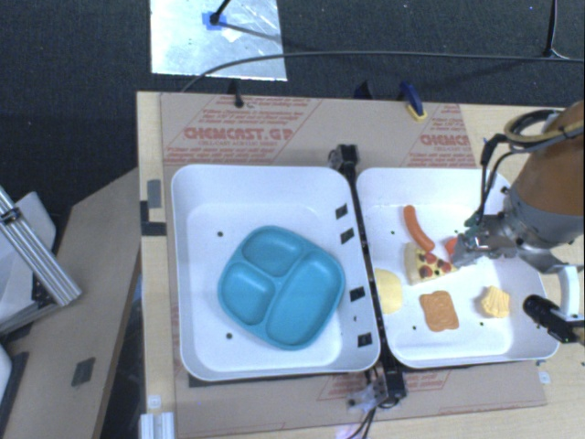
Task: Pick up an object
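Bench top is brown cardboard-faced board (274, 126) on dark carpet, two white bins side by side on it. Gripper (464, 245) is low in the right bin (512, 341), coming in from the right edge; can't tell how far the jaws are spread or whether anything sits between them, too small and blurred. Its tip is just beside the pizza slice (428, 265), roughly at that slice's upper right corner. Sausage (420, 229) lies just up-left of the tip, slanted. Further out: toast piece (440, 310) below the slice, pale yellow round (388, 291) against the left wall, yellow lump (495, 301) toward the lower right. Left bin (196, 245) holds a blue divided plate (281, 286), well apart from the arm.

Handling guess: all of these look like light plastic toy food, stiff, smooth, likely slippery. Flat ones (slice, toast) lie flush with the floor, poor purchase. Sausage is the best bet: narrow, rounded, pinch across its width at mid-length. Yellow lump is second choice, chunky but irregular.
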Robot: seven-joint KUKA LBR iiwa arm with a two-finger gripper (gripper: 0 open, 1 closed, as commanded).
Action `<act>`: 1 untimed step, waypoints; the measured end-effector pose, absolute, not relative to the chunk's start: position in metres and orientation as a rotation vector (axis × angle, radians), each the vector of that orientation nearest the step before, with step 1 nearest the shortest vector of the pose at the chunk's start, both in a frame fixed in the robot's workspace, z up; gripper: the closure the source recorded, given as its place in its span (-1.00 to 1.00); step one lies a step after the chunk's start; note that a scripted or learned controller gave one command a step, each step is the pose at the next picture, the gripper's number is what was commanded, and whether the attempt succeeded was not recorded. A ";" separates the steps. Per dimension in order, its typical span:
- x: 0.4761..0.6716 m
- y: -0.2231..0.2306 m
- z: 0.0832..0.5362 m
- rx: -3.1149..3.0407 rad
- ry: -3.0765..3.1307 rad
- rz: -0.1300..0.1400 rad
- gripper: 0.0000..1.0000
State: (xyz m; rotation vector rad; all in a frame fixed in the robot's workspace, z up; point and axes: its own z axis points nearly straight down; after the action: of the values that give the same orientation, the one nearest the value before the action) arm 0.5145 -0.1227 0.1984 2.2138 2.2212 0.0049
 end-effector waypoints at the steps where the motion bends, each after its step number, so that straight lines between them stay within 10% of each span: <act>1: 0.516 -0.123 0.252 2.211 2.222 0.007 1.00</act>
State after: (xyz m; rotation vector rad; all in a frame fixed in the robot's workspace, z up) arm 0.5164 -0.1230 0.2524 2.2112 2.2219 0.0066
